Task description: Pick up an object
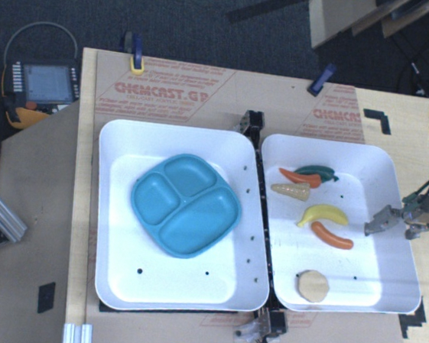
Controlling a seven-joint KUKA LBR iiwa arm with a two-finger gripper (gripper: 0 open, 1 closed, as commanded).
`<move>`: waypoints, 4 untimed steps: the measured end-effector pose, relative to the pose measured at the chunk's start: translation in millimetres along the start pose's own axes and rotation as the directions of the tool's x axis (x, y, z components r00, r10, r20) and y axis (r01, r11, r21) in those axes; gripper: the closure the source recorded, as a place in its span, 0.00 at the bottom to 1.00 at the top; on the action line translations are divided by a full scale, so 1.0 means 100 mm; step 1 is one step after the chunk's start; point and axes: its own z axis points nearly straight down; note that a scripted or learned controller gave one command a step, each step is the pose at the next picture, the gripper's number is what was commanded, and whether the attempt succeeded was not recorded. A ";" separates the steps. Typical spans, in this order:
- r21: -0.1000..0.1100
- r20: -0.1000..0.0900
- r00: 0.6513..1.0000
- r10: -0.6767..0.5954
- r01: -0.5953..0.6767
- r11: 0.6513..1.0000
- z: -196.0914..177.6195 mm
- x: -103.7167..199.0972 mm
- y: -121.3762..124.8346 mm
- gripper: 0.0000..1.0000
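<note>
While the gripper [384, 222] hovers at the right bin's [377, 166] edge, nothing is grasped
Its fingers look parted; the sausage [332, 236] lies just left, apart

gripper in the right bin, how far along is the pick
Nothing is picked yet. The gripper sits low at the right bin's right side, nothing visible between its fingers. The toy hot dog, banana, carrot and round cookie all lie loose. Closing on one and lifting remain.

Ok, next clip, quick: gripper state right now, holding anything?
Gripper: at the right bin's right edge, nothing seen between its fingers; open or closed cannot be told.
</note>
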 end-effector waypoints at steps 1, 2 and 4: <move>-0.012 0.004 1.000 -0.003 0.003 1.000 -0.06 0.00 0.03 0.00; -0.006 0.000 1.000 -0.004 0.004 1.000 0.40 0.07 0.06 0.00; -0.020 0.002 1.000 -0.004 0.004 1.000 0.75 0.07 0.10 1.00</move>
